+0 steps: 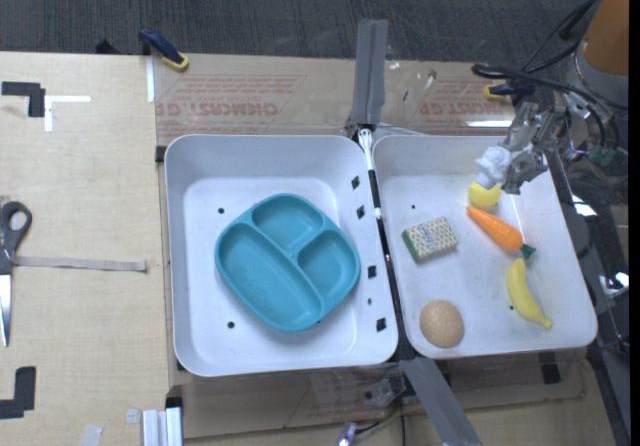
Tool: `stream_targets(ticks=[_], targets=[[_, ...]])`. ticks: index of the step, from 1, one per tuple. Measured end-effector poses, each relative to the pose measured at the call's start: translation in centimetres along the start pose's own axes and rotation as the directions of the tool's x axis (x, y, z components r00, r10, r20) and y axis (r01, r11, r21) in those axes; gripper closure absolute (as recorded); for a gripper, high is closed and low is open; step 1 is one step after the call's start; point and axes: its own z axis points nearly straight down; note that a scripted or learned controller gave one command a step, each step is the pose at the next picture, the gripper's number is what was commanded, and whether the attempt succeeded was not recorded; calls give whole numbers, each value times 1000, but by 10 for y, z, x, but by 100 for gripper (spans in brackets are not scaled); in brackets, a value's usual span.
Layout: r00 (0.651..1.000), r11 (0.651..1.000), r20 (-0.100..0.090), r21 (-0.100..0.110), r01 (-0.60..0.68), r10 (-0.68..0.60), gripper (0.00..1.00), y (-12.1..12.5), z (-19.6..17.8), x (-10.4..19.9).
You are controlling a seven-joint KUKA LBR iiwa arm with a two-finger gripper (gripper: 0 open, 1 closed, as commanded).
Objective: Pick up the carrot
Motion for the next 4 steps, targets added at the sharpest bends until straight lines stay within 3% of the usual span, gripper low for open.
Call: stream_targets(ticks=[1,2,3,4], targets=[[1000,1000,-1,0,0,0,0,0,0,0],[1000,1000,-4,0,-15,15,0,-11,137,17],[1000,1000,-1,0,0,0,0,-30,177,-11],[1000,1000,6,1,6,-6,100,-29,165,-13]])
